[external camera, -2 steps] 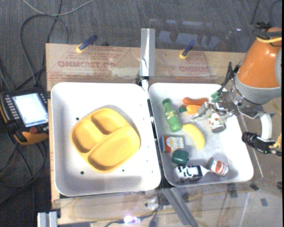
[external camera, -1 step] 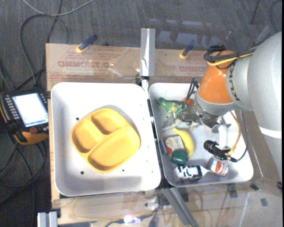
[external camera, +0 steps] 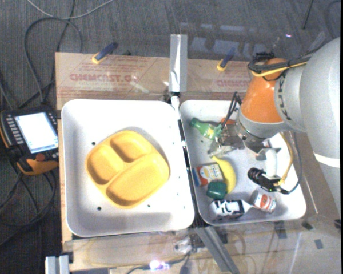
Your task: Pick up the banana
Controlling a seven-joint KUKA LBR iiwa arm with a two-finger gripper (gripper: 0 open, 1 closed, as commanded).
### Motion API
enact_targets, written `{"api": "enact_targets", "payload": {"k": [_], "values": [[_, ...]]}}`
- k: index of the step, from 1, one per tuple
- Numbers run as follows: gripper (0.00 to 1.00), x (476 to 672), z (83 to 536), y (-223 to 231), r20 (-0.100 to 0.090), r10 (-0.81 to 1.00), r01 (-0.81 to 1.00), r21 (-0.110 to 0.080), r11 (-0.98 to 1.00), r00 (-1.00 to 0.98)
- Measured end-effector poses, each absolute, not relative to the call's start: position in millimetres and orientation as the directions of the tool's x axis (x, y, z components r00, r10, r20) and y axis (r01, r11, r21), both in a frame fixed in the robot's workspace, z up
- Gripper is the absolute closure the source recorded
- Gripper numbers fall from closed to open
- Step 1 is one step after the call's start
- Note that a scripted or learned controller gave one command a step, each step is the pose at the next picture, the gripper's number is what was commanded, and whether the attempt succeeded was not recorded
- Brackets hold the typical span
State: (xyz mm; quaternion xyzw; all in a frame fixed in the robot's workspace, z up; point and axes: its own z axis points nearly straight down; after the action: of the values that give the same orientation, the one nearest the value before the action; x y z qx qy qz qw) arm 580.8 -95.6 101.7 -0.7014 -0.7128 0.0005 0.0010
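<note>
The banana (external camera: 228, 174) is yellow and lies in the middle of the right bin (external camera: 297, 210), between an orange-red packet (external camera: 202, 174) and the bin's right half. A dark green round object (external camera: 216, 189) overlaps its lower end. My gripper (external camera: 223, 143) hangs over the upper middle of the right bin, just above the banana's top end and beside a green bottle (external camera: 204, 128). Nothing can be seen held in it.
The left bin (external camera: 80, 119) holds a yellow divided plate (external camera: 127, 168). Along the right bin's front wall lie a black and white object (external camera: 227, 208) and a small can (external camera: 264, 201). A tablet (external camera: 34, 131) sits left of the bench.
</note>
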Motion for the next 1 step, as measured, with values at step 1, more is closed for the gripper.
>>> {"api": "enact_targets", "payload": {"k": [1], "values": [[0.00, 580.8, 101.7, -95.7, 0.001, 1.000, 1.000, -0.002, 0.016, -0.016]]}}
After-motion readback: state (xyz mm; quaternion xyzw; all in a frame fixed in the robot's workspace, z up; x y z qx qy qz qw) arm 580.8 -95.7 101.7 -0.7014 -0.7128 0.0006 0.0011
